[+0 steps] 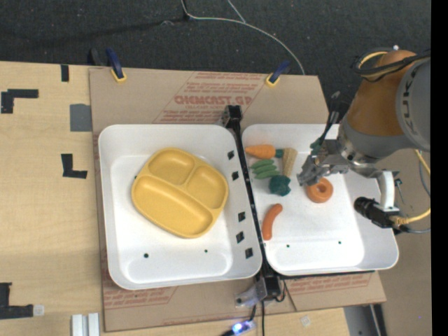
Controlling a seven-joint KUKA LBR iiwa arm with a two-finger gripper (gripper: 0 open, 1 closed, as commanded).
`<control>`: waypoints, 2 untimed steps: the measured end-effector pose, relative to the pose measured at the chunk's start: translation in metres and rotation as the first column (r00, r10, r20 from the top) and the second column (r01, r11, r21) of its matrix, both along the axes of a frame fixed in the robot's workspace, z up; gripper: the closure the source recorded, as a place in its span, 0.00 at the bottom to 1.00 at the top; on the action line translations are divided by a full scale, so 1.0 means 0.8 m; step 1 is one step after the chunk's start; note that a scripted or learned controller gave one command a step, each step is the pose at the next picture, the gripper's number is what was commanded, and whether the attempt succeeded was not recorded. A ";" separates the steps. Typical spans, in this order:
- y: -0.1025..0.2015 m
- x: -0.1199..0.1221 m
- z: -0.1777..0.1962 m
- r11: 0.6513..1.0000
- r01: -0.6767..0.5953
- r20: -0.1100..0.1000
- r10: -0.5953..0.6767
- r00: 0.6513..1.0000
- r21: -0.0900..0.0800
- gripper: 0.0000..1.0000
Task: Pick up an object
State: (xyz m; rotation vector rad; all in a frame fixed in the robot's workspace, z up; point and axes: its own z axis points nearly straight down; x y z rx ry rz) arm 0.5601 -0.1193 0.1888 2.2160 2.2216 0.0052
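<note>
In the right bin (pixel 350 254) lie an orange donut-shaped ring (pixel 320 191), a red-orange sausage (pixel 271 220), a carrot (pixel 260 151), a green bean pod (pixel 264 168), a dark green lump (pixel 280 185) and a pale corn cob (pixel 289 161). My gripper (pixel 310 176) hangs low over the bin's upper middle, just up and left of the ring and right of the corn cob. Its fingers point down toward the bin floor, and no object shows between them.
The left bin (pixel 119 257) holds a yellow divided plate (pixel 180 192). A black divider (pixel 242 187) runs between the bins. The arm's grey and orange body (pixel 381 110) overhangs the right bin's upper right corner. Cardboard (pixel 203 93) lies under both bins.
</note>
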 end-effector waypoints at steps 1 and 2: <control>-0.006 -0.005 0.057 1.000 0.001 -0.001 -0.001 1.000 -0.001 1.00; -0.005 -0.004 0.076 1.000 0.001 -0.004 -0.001 1.000 0.000 1.00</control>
